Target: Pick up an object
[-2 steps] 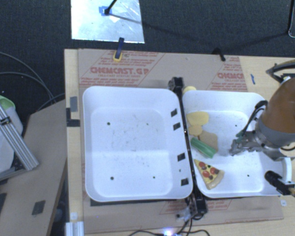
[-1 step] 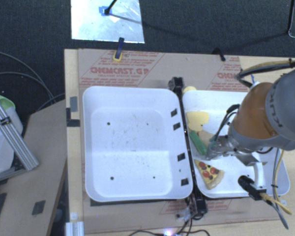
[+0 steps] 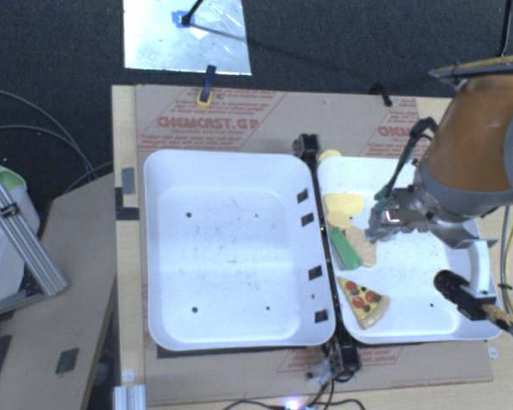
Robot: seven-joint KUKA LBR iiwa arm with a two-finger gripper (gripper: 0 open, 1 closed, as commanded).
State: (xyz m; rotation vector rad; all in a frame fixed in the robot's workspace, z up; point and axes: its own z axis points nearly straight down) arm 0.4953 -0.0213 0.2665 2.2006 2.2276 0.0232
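Observation:
In the right bin [image 3: 410, 319], several toy foods lie along the left wall. A pale yellow block [image 3: 342, 205] is farthest back, with a green strip [image 3: 340, 246] and a beige piece [image 3: 365, 253] in front of it. A pizza slice [image 3: 363, 301] lies nearest the front. My gripper [image 3: 385, 225] hangs low over the bin, just right of the yellow block and right above the beige piece. Its metal head hides part of the beige piece.
The left bin [image 3: 231, 165] stands beside the right one, with a black divider and clips [image 3: 312, 220] between them. A small yellow ball [image 3: 329, 155] sits at the right bin's back left corner. The arm's orange band [image 3: 483, 135] overhangs the bin's right side.

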